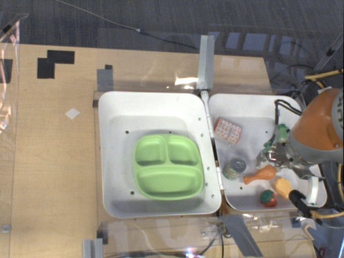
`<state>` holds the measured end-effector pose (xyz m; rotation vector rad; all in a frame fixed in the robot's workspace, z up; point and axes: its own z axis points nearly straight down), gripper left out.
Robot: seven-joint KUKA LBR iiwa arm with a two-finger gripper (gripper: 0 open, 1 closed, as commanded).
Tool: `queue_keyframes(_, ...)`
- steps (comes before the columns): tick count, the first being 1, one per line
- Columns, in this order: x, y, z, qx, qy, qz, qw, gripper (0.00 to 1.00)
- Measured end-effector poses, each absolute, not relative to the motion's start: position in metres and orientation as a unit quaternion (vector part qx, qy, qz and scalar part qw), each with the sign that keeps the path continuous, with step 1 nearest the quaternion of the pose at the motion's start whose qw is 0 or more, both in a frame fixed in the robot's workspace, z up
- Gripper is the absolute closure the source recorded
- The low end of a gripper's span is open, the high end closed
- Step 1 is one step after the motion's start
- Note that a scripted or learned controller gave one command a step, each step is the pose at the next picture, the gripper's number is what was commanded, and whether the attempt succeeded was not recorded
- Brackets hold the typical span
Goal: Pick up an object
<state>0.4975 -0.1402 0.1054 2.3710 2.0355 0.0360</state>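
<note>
Light wooden bench top (54,160) seen from above at slant. Two shallow white plastic bins set directly on it, side by side, edges touching: left bin (115,144), right bin (247,109). Black L-shaped marker (54,62) noted flat on bench at far left corner; small pale diamond-shaped tag (72,113) nearer, left of left bin. Grey metal upright bracket (206,63) fixed at far edge, where bins meet.

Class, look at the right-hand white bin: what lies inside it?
Inside the right bin lie a patterned pink packet, a small round can, an orange drumstick toy and a red-green fruit. The arm covers its right part.
</note>
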Motion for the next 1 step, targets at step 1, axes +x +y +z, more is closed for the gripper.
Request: queue_keyframes(1,0.5217,-0.0962,0.2198,0.75,0.661,0.0022,0.002,1.0)
